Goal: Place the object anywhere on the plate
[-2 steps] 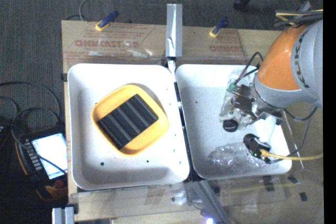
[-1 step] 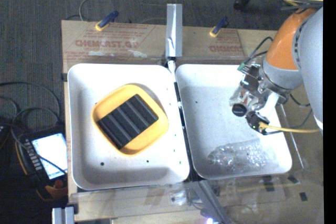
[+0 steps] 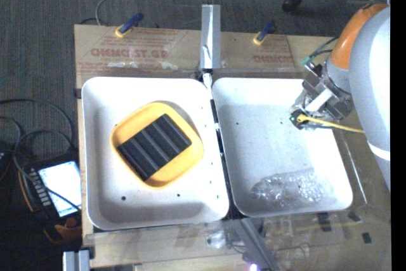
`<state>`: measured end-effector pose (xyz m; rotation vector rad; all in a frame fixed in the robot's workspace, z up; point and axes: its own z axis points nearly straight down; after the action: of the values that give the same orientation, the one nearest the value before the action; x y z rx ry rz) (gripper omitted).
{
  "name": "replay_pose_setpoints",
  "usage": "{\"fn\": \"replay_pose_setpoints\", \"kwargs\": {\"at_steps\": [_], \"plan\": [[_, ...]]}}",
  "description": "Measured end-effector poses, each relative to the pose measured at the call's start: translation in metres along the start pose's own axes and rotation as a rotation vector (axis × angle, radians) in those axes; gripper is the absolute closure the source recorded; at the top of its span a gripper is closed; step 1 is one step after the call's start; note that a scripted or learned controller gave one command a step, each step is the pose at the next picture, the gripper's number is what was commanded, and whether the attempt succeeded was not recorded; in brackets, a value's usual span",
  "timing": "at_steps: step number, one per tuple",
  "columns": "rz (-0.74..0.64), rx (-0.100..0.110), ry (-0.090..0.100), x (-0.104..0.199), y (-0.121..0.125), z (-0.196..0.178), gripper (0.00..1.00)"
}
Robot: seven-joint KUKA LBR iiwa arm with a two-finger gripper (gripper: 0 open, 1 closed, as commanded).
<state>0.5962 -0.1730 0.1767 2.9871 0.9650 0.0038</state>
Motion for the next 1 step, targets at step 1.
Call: {"fn": "replay_pose_setpoints", "kwargs": {"at_steps": [1], "plan": [[0.165, 0.004, 0.009, 0.0169, 0.0551, 0.0058, 1.0]]}}
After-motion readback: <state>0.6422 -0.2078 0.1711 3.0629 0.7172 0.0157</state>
